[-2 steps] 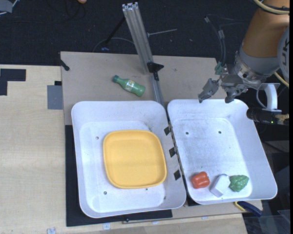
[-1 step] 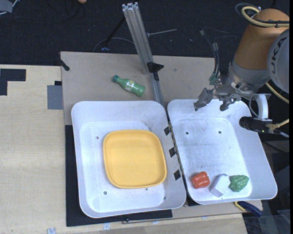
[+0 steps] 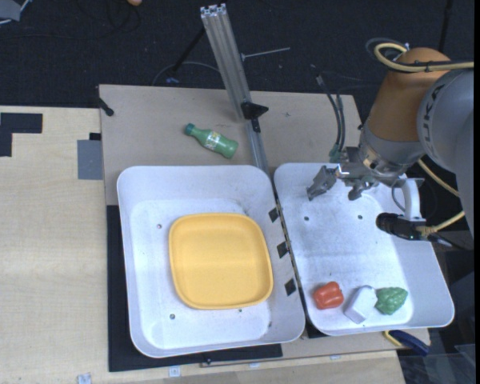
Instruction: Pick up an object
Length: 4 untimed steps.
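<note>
Well below the spread fingers (image 3: 342,184): red pepper (image 3: 329,295), white block (image 3: 357,304), green piece (image 3: 390,299). Nothing pinched yet. Next, probably reach down over one and close.

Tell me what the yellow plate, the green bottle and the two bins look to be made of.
Yellow plate: likely plastic, matte, judging by its even colour and soft rounded rim.
Green bottle: probably plastic with a pale label; too small to be sure.
Left bin and right bin: white moulded plastic by the look, smooth with a slight sheen and rounded corners, faintly speckled.
</note>
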Tool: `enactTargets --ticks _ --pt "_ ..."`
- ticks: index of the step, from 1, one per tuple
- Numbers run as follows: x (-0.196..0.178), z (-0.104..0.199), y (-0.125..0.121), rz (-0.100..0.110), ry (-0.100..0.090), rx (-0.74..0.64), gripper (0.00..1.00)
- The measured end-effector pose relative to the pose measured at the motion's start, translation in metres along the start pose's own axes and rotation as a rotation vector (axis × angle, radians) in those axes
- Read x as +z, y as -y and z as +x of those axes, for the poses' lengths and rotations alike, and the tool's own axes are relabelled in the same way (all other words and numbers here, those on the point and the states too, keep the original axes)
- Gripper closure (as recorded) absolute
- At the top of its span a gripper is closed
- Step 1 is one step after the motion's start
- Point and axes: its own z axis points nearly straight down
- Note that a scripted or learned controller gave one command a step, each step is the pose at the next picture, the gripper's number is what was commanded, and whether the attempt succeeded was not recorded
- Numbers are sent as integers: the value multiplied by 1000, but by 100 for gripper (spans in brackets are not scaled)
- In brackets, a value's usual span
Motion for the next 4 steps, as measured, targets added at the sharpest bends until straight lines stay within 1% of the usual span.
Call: enactTargets --ticks 1,2,3,4 --pt "55 10 1 -1 0 1 0" --pt "42 8 0 -6 1 4 100" --pt "-5 16 -1 -9 1 1 100" --pt "-67 14 3 -11 1 2 100"
